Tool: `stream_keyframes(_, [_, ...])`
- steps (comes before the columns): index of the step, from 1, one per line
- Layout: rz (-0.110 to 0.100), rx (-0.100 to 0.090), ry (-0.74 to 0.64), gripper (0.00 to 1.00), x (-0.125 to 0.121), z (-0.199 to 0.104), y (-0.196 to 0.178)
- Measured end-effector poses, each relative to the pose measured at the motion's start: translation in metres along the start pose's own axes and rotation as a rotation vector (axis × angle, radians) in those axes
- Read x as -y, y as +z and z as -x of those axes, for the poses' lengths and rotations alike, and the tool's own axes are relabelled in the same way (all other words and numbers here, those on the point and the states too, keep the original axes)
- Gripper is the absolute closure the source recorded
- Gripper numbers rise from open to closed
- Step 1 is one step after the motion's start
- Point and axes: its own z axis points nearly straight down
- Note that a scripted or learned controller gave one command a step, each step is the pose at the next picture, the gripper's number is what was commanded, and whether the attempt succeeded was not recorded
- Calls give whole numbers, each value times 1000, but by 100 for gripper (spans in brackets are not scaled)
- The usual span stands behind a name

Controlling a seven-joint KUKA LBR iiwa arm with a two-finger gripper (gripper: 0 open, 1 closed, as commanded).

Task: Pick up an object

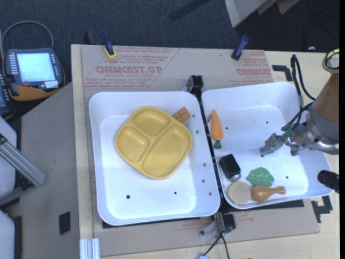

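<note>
Objects to pick up lie in both white bins, and none of them is in the gripper (280,145). The big brown bench (86,144) holds the two bins side by side. The left bin (108,193) and the right bin (253,101) touch along the middle. The grey arm (326,112) comes in from the right and hangs over the right side of the right bin. Its gripper is above bare white floor, well apart from the toys. I cannot tell if the gripper is wide or narrow.

A yellow plate (154,142) with three parts sits in the middle of the left bin. A small brown block (181,114) peeks out at its far right edge.

In the right bin, an orange carrot (215,125) lies by the left wall. A black block (230,166) is nearer than the carrot. In the near part are a green leaf (261,176), a tan round piece (239,192) and an orange drumstick (268,192). The drumstick touches the round piece and lies just beside the leaf.
</note>
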Motion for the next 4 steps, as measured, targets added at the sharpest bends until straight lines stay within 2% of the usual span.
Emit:
stream_keyframes(1, [-6,-2,0,0,8,1,45])
stream_keyframes(2, [-3,-1,0,0,0,6,99])
stream_keyframes(3, [7,5,2,100,-2,8,86])
stream_keyframes(4, [7,4,0,100,-2,17,38])
